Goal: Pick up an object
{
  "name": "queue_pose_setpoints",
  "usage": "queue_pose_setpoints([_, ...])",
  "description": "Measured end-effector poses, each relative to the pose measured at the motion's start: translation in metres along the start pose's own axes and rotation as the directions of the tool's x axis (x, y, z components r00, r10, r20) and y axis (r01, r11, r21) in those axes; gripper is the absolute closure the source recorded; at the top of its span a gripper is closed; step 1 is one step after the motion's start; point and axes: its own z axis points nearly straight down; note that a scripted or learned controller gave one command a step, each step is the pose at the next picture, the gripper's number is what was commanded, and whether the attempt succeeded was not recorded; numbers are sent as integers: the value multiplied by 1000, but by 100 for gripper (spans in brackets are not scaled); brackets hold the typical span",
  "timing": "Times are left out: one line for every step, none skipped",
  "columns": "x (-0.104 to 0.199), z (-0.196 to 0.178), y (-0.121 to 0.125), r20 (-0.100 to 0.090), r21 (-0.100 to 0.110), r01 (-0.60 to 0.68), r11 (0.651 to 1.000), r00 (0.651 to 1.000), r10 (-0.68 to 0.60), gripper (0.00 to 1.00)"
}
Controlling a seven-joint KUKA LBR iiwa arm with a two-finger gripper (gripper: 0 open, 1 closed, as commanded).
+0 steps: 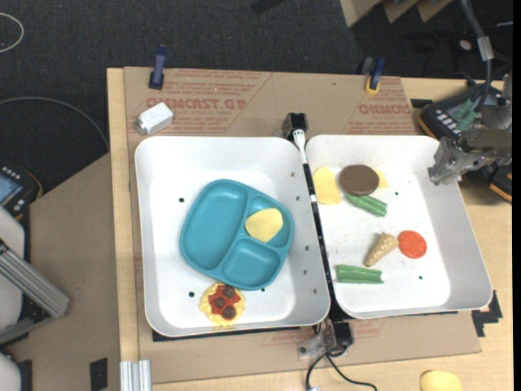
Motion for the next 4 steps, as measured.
queue_pose_setpoints([-24, 81, 1, 0, -2, -1, 1000, 1000, 1, 100])
queue_pose_setpoints([25, -78, 6, 0, -31, 7, 999, 1000, -7, 100])
queue_pose_setpoints([6, 31, 0, 0, 0, -1, 1000, 1000, 1, 100])
queue_pose_setpoints([61, -122, 0, -1, -30, 9, 1000, 1000, -9, 100])
